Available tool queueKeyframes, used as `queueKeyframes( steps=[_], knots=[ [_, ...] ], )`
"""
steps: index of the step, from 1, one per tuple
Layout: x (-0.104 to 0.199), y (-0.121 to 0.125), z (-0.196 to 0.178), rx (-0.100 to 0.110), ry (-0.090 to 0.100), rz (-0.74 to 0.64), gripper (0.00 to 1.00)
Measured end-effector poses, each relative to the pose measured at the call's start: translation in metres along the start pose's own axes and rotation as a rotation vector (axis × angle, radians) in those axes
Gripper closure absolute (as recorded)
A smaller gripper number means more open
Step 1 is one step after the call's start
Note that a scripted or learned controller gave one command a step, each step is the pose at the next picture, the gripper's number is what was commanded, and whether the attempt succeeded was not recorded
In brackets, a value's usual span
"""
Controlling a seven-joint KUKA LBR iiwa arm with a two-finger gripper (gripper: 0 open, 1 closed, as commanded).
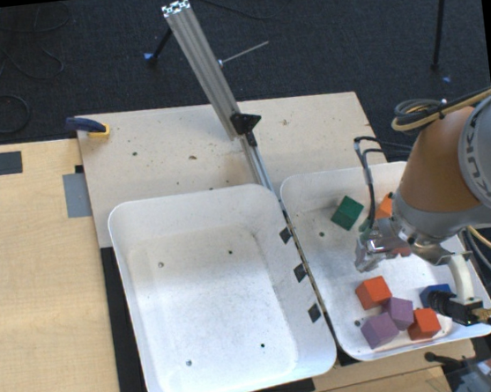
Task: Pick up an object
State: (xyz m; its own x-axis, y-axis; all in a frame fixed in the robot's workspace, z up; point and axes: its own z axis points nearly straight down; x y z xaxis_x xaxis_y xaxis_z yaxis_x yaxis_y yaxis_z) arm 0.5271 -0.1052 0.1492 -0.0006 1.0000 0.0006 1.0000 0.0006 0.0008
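In the right bin, the arm reaches in from the right, orange band above the wrist, with the jaws low over the bin floor near its middle. Whether the jaws are open or closed: cannot tell, the metal tip is small and blurred. Nothing visibly sits between them.

Objects in the right bin:
- green block, toward the far side, up and left of the jaws, apart from them.
- orange block, just below the jaws, on the floor.
- two purple blocks, touching each other, near the front wall.
- a second orange block, right beside the purple pair.
- blue piece, at the right, partly hidden by arm hardware.
- a small orange piece at the arm's edge, mostly hidden.

The left bin sits alongside on the counter. A slanted metal rail runs from the far floor down to the gap between bins.
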Motion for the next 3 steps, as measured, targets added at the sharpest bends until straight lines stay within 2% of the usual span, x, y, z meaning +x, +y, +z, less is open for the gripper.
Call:
queueKeyframes(
  steps=[1,2,3],
  knots=[
    [0.000,-0.004,-0.061,-0.003,-0.001,0.000,1.00],
    [0.000,-0.004,-0.063,0.003,0.000,-0.001,1.00],
    [0.050,0.012,-0.056,0.003,0.001,-0.003,1.00]
  ],
)
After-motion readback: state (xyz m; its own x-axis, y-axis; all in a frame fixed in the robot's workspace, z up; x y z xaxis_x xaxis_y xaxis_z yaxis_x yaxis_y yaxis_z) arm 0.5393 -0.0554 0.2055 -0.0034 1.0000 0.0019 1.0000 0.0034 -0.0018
